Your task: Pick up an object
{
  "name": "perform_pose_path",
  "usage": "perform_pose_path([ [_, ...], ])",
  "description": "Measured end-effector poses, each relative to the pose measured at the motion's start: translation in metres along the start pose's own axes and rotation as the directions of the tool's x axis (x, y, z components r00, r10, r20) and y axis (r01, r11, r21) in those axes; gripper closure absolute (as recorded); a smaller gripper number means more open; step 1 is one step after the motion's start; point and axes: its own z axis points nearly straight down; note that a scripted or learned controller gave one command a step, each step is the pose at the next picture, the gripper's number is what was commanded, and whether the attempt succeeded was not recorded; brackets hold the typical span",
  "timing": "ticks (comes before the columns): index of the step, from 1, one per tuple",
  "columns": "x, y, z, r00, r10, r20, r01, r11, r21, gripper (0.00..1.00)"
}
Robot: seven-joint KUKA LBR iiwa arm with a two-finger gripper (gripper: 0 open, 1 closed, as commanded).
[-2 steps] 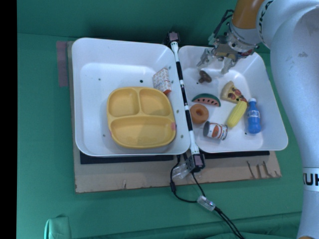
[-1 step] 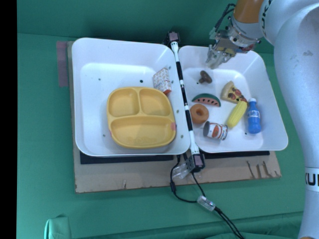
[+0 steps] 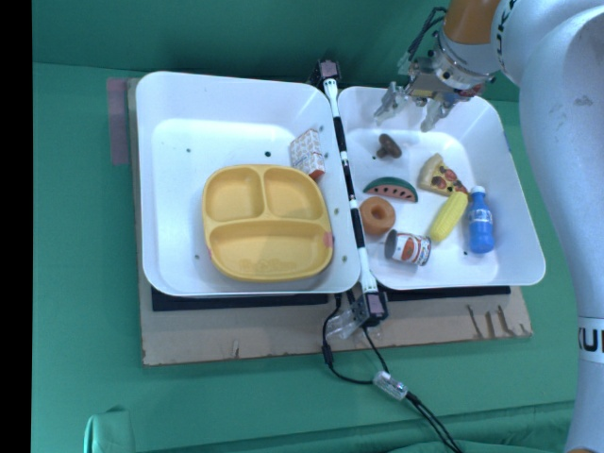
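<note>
My gripper [image 3: 412, 109] hangs over the far part of the right bin [image 3: 510, 173], fingers spread open with nothing between them. Just below it lies a small brown object [image 3: 388, 145]. Further toward the front are a watermelon slice [image 3: 391, 190], a pizza slice [image 3: 441, 176], a doughnut [image 3: 377, 215], a small can [image 3: 408, 247], a corn cob [image 3: 447, 216] and a blue bottle [image 3: 479, 221].
The left bin [image 3: 179, 111] holds a yellow divided plate [image 3: 267, 222] and a small white-and-red box [image 3: 307, 152] by the right wall. A black-and-white bar [image 3: 343, 163] runs between the bins. Cables [image 3: 377, 371] trail off the bench front.
</note>
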Motion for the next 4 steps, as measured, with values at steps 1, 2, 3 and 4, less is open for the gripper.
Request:
perform_pose_path([
  [1, -0.005, -0.0005, 0.013, 1.0, -0.008, -0.007, 0.008, 1.0, 0.005, 0.0],
  [2, -0.0027, -0.0016, 0.0158, 1.0, -0.005, -0.002, 0.005, 1.0, 0.007, 0.0],
  [3, 0.0001, -0.0023, 0.0174, 1.0, -0.003, 0.002, 0.003, 1.0, 0.008, 0.0],
  [4, 0.0003, -0.0025, 0.0183, 1.0, -0.003, 0.001, 0.003, 1.0, 0.009, 0.0],
])
